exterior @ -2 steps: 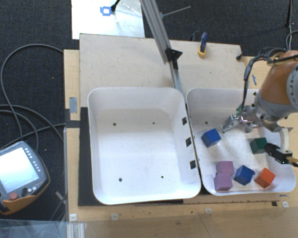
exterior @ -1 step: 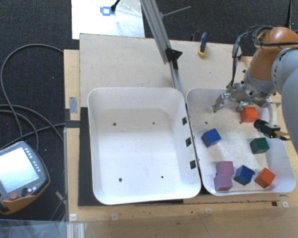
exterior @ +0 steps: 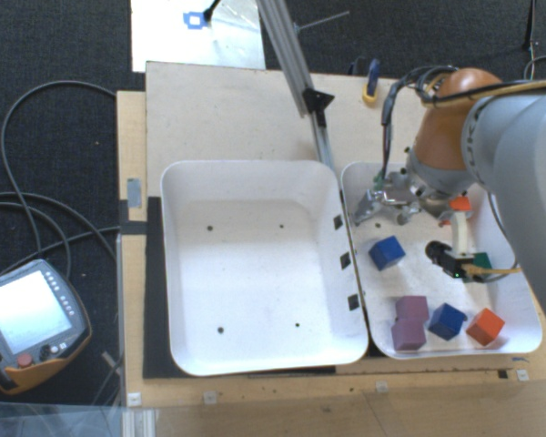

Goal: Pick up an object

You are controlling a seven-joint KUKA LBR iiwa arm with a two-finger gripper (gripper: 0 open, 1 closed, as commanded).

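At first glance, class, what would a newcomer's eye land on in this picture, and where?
The big grey arm with its orange band reaches in from the right over the right bin. Below it, bright blocks stand out on the white floor: a blue cube mid-bin, then a purple block, another blue one and an orange one along the near edge.

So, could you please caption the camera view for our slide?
KUKA arm's gripper above a blue cube in the right bin.

grey arm reaches in from the right, its tool hanging low.
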